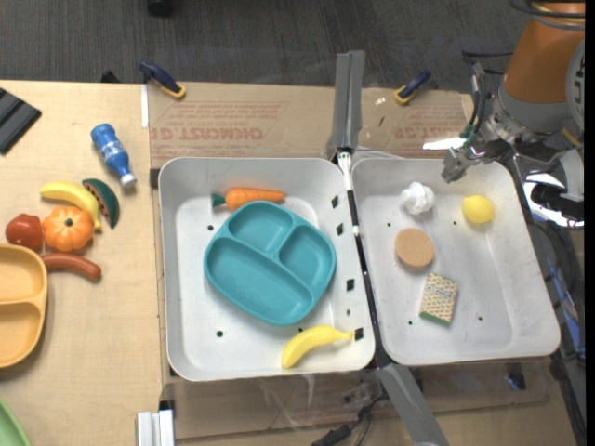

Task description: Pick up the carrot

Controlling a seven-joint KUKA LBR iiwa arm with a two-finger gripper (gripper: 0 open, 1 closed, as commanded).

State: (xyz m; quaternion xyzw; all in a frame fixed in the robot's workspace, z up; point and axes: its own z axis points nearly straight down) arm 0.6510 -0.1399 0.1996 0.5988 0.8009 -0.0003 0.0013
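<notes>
An orange carrot point(252, 196) with a green top lies in the left bin point(177, 249), near its back wall and touching the far edge of a teal divided plate point(270, 262). My gripper point(456, 167) hangs over the back right corner of the right bin point(521, 314), far to the right of the carrot. Nothing is seen between its fingers.
A banana point(312, 345) lies at the front of the left bin. The right bin holds a white crumpled ball point(417, 197), a lemon point(478, 210), a tan round disc point(414, 247) and a sponge point(439, 299). Toy fruit, a sausage, a blue bottle point(112, 155) and a yellow dish sit on the bench at left.
</notes>
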